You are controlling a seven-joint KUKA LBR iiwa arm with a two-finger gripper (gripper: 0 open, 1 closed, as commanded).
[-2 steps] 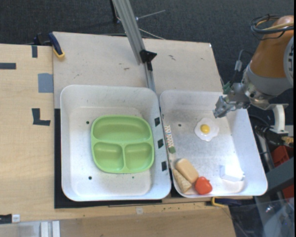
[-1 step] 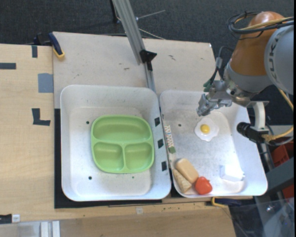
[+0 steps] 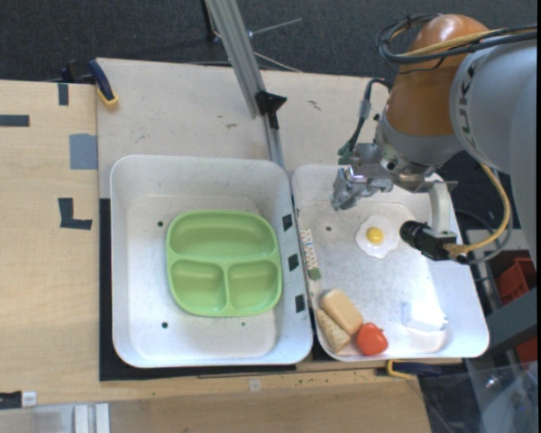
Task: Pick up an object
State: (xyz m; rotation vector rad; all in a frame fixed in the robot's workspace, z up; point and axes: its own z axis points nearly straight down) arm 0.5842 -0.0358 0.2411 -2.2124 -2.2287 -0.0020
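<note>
Two bins sat on the table; in the right bin point(image 3: 451, 332) the pincer point(image 3: 350, 190) hovered near its far edge, nothing visibly held, jaw state unreadable, probably lining up on the fried egg point(image 3: 376, 238) just beside it.

A divided plate point(image 3: 224, 262) lies in the left bin point(image 3: 126, 242); egg point(image 3: 376, 238), bread point(image 3: 339, 318) and tomato point(image 3: 371, 339) in the right bin point(image 3: 464, 323).

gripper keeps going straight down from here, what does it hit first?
Probably the bare floor of the right bin. The gripper hangs near that bin's upper left; the fried egg lies off to its lower right. Depth is unclear.
</note>
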